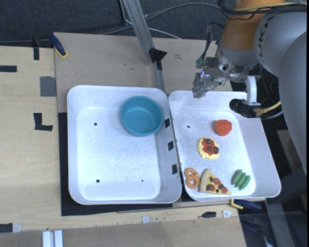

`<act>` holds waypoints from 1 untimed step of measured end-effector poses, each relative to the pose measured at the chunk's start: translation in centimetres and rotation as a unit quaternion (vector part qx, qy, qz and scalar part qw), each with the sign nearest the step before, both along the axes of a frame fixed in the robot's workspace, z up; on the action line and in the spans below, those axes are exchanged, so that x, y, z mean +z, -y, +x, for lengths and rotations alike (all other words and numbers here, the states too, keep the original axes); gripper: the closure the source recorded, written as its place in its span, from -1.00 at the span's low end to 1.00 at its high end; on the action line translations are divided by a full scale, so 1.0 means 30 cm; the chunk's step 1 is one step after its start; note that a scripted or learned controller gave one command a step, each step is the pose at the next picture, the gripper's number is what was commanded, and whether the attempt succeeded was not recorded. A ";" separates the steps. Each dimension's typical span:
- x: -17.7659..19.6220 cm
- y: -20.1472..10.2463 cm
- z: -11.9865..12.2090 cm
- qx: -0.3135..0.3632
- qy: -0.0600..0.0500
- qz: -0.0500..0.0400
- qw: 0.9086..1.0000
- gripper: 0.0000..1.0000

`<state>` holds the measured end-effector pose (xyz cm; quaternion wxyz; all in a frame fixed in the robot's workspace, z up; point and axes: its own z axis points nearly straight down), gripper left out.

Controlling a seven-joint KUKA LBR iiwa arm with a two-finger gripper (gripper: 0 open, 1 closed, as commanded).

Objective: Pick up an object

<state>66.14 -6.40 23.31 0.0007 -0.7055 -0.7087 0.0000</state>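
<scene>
My gripper [200, 90] hangs over the far left corner of the right bin [262, 153], with nothing visible between its fingers. In that bin lie a red tomato [223, 127], a small round pizza [208, 147], a pretzel [191, 177], a pizza slice [213, 183] and a green pepper piece [240, 179]. All of them sit well nearer the camera than the gripper. A blue bowl [141, 116] rests at the far right of the left bin [87, 153].
A slanted metal pole [142, 30] rises behind the bins, close to the left of the gripper. A raised divider [170, 138] separates the two bins. The arm's grey body and black cable [247, 107] crowd the right bin's far right corner.
</scene>
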 end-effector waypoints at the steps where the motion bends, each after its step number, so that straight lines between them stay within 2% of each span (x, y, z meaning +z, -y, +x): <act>1: -0.035 -0.172 0.010 0.000 0.000 0.000 1.000 1.00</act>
